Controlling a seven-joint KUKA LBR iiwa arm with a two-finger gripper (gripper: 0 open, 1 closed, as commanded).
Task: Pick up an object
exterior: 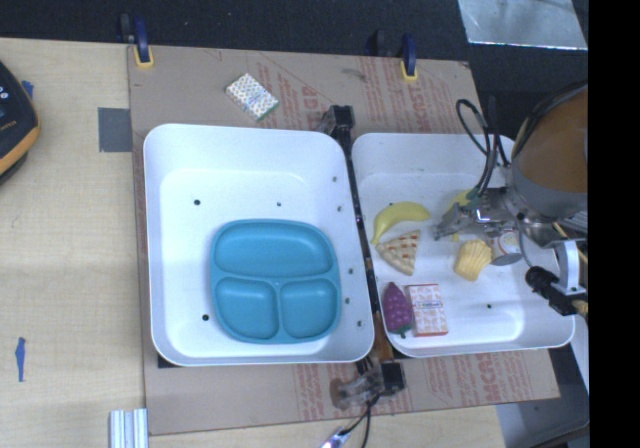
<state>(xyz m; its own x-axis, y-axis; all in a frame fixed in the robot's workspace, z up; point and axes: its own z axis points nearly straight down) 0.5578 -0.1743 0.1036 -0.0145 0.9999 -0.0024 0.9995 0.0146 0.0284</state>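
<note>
The fingers [452, 227] hang low in the right white bin [440, 336]; whether they are apart or together cannot be told. Just beside them lies a yellow corn piece [472, 259]. A yellow banana [399, 217], a pizza slice [400, 253], purple grapes [397, 308] and a pink carton [427, 310] lie leftward.

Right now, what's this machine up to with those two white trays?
The arm reaches in from the right over the right bin, its gripper low between the banana and a corn piece. It is holding nothing visible. A pizza slice, grapes and a small box lie nearby. The left bin holds a blue plate.
</note>
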